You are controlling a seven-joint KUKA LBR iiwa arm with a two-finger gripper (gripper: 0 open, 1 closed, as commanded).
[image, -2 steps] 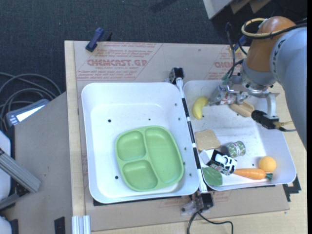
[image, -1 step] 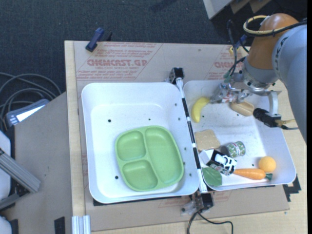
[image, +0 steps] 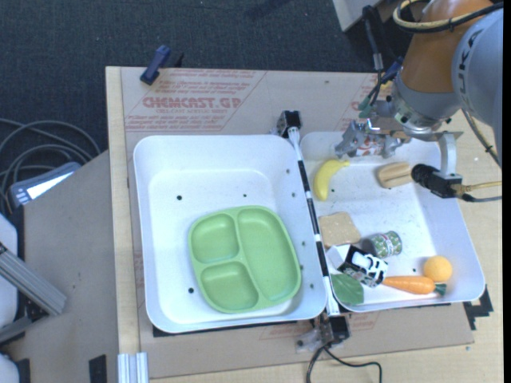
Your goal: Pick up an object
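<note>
Your arm (image: 447, 46) reaches in from 2 o'clock; the gripper (image: 369, 138) hangs over the right bin's (image: 459, 238) far edge. The banana (image: 326, 175) lies just below it at 7 o'clock. The left bin (image: 160, 214) holds 1 green tray (image: 242, 258). A carrot (image: 409, 285) and orange ball (image: 437, 269) sit at 5 o'clock.

Dark blue-grey carpet floor (image: 120, 14) all around, a cardboard-topped counter (image: 200, 102) with red print, and loose grey cables (image: 32, 146) coiled off to the left.
</note>
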